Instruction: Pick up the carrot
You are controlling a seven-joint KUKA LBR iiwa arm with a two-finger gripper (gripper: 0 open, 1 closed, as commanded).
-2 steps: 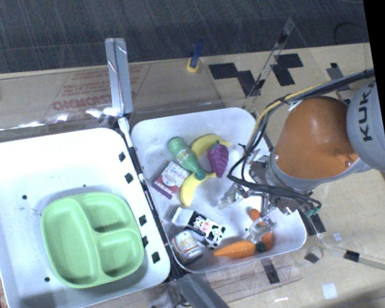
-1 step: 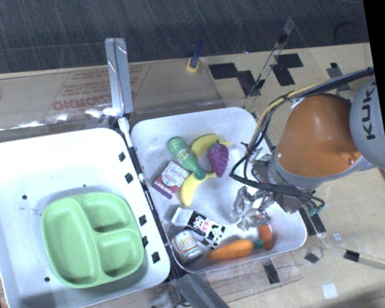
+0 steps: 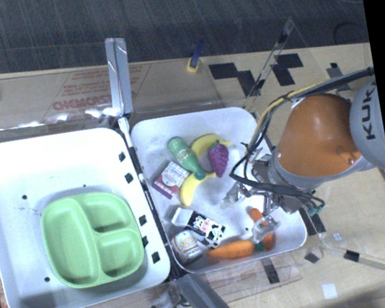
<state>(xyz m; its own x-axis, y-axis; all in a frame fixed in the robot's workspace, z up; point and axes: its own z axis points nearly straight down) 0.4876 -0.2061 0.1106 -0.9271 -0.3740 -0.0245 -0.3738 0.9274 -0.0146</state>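
Orange against the white plastic, the long tapered toy carrot (image 3: pixel 232 250) you want lies flat on the floor of the right-hand shallow white bin (image 3: pixel 147 139), close along its near wall and towards the right corner. Its long axis runs left to right across the view; which end is the tip you cannot tell. The carrot is not lifted, so the pick itself is, by the look of it, all still to do. The grey arm's two-finger gripper (image 3: pixel 260 220) hangs just above and to the right of the carrot's right end; whether it is open or closed you cannot tell. Just left of the carrot sits a black-and-white patterned carton (image 3: pixel 206 229).
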